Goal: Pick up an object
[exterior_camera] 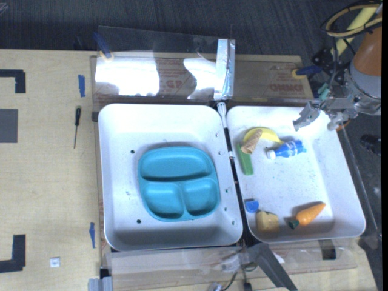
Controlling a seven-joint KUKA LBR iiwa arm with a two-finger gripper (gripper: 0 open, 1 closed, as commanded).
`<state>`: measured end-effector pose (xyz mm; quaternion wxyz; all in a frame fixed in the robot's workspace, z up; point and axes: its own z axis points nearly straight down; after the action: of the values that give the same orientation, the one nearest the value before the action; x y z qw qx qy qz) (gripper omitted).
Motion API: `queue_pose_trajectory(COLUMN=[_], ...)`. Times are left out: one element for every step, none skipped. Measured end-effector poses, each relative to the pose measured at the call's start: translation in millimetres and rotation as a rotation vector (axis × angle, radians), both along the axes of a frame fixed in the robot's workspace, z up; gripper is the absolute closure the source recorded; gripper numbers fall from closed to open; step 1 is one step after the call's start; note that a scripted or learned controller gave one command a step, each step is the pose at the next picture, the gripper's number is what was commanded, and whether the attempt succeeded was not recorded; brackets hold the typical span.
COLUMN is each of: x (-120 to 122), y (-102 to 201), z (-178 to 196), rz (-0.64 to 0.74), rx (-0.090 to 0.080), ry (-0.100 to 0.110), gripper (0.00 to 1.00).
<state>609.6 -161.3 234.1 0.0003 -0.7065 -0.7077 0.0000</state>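
Note:
My gripper (319, 120) hangs over the far right corner of the right bin (339, 180), open, with nothing between its fingers. Just below and left of it lies a small blue and white bottle (286, 150). A yellow banana (259, 138) and a green stick (245, 161) lie near the bin's left wall. At the bin's near edge sit an orange carrot (309, 213), a tan potato-like piece (267, 221) and a small blue piece (251, 207).
The left bin (115, 138) holds a blue divided plate (179, 180). A clear plastic panel (163, 71) stands behind the bins. Cables and the arm's orange-banded wrist (367, 56) crowd the upper right.

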Motion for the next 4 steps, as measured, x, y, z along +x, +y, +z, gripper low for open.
queue_pose_trajectory(x=[54.3, 57.5, 49.9, 24.4], y=[8.5, 21.9, -14.8, 10.9], z=[-104.4, -107.1, -133.8, -100.2], rz=[-0.051, 0.042, 0.073, 0.144], rx=[0.001, 0.0, -0.009, -0.001], ry=[0.01, 0.0, -0.025, -0.005], gripper=[0.0, 0.0, 0.0, 0.0])
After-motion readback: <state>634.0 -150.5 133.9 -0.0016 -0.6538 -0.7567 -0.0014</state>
